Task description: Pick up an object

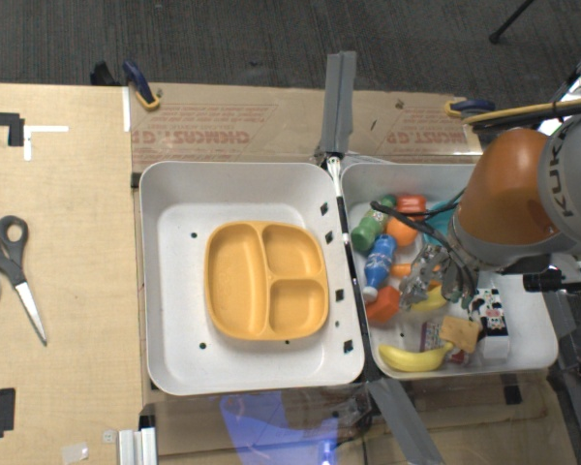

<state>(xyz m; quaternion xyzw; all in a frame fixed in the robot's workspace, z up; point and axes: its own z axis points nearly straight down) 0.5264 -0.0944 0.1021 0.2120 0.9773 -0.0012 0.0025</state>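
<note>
Far left on the tan bench (68, 289): scissors (15, 269) with grey handles, lying flat, well apart from the bins. Left bin (165, 279), white and shallow, holds an orange-yellow divided plate (267, 281) with three compartments, sitting about mid-bin, nothing in it. A grey bar (337, 105) runs up from the seam between the bins. Right bin (533, 342) is cluttered: green bottle (368, 229) and blue bottle (379, 263) along its left side near the divider, an orange-red piece (410, 204) near the top, a red-orange round item (383, 304) lower down, a banana (413, 358) at the front edge, a tan block (459, 332) just beside it, a black-and-white patterned item (488, 310) further right. Gripper (436, 281) is down over the middle of the right bin, amid the toys, with a yellow item (427, 301) just below it; cannot tell if the pincer is released or clenched, or whether anything sits in it. Arm (508, 197) with the orange band comes in from the right, covering the bin's upper right part.
</note>
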